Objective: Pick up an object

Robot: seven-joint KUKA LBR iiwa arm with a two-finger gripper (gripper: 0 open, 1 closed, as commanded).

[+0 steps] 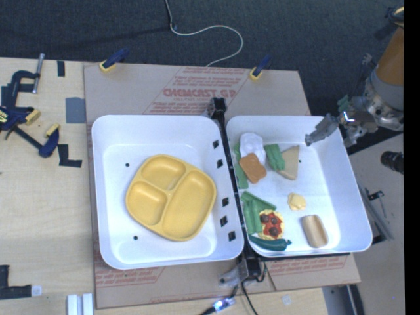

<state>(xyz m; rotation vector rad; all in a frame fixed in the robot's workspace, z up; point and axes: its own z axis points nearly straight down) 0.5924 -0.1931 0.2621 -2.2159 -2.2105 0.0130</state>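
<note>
Gripper (pixel 317 134): above right bin's (pixel 348 176) far edge — claw state unclear (fingers blurred)
Plate (pixel 172 196): yellow — left bin (pixel 105 176)

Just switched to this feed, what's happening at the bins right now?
The arm's gripper hangs over the upper right edge of the right bin, holding nothing. That bin carries the toy food: a bread roll, a small yellow piece, an orange chunk and green pieces along its left wall. The left bin holds a yellow divided plate. No pick has landed yet.
</note>
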